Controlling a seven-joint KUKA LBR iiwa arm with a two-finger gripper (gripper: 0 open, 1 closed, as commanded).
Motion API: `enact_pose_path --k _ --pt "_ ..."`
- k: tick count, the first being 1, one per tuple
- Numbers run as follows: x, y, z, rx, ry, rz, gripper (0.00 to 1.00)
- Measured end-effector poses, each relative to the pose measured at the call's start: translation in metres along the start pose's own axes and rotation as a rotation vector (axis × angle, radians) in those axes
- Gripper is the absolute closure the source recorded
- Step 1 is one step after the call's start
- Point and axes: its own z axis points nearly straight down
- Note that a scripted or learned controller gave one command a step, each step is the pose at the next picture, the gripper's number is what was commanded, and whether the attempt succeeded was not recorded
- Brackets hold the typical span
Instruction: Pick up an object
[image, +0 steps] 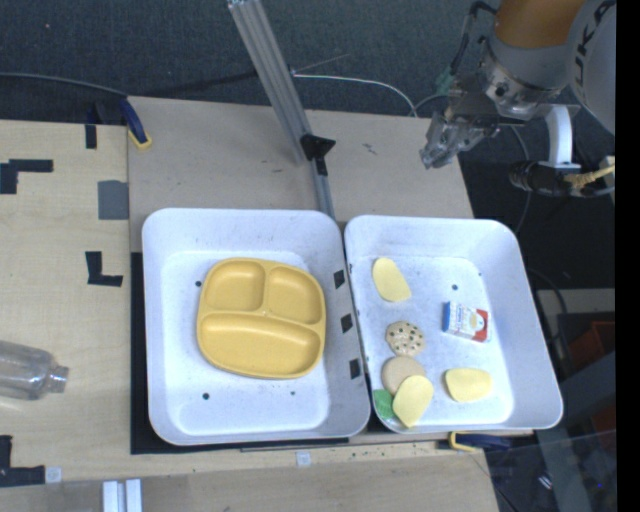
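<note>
Smooth, matt yellow plastic tray (262, 317) at nine o'clock — white plastic bins (170, 300), faintly speckled; clear glossy bottle (28, 371) far left.

A single fixed camera looks down from above at a slant, set far enough off to take in both white bins whole, the left bin (160, 330) and the right bin (520, 300) lying side by side across the middle of the frame. The wooden surface (60, 300) runs off the left and bottom edges, and dark floor shows along the top. The arm (535, 40) enters at the upper right corner, cut by the frame, above the far edge of the right bin.
</note>
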Motion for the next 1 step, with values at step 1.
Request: enact_pose_path --k 1 --pt "0.0477 -0.0069 0.0656 0.008 0.004 -0.003 1.0"
